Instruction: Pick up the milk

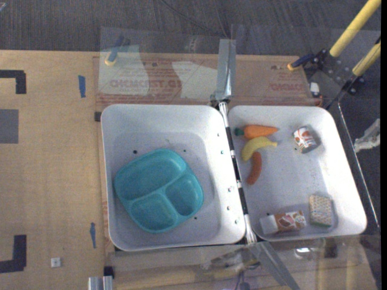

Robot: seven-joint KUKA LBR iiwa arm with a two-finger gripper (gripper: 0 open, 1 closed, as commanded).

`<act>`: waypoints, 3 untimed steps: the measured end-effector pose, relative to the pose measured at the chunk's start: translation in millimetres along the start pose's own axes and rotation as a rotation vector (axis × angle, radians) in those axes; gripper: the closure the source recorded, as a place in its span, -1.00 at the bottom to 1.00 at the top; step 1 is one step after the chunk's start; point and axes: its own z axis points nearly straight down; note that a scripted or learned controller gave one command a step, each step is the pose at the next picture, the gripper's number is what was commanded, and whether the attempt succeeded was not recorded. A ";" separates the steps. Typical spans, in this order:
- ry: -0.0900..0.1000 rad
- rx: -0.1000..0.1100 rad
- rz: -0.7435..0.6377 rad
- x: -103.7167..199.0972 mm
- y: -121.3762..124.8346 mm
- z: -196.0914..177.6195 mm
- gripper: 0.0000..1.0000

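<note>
From where I stand, the job looks not yet begun: the milk [284, 222], a small carton lying on its side with a white end and a reddish-brown printed body, sits untouched on the floor of the right bin [347, 162], close to that bin's near wall and toward its left corner. Just to its right lies a small greenish checked block [321, 210], near enough to matter, though I judge the two are apart rather than touching. Farther back in the same bin, a carrot [259, 130], a banana [257, 146] and a brownish sausage [255, 167] cluster against the left wall, and a little red-and-white can [305, 139] rests toward the far right. The left bin [121, 125] holds a teal divided plate [158, 189]. As for the robot's fingers, I cannot tell how they stand from these pictures. My reading is that the approach is the step in hand. The next move calls for coming down over the carton's middle, with the fingers set across its narrow width, clear of both the near wall and the checked block, since a grasp drifting rightward could nudge that neighbour or catch the bin's rim.
</note>
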 end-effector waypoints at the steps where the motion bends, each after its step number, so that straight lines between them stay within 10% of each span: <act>1: 0.000 -0.001 0.029 11.7 -4.2 -52.5 -1.00; 3: 0.001 0.003 0.201 28.7 -18.1 221.2 -1.00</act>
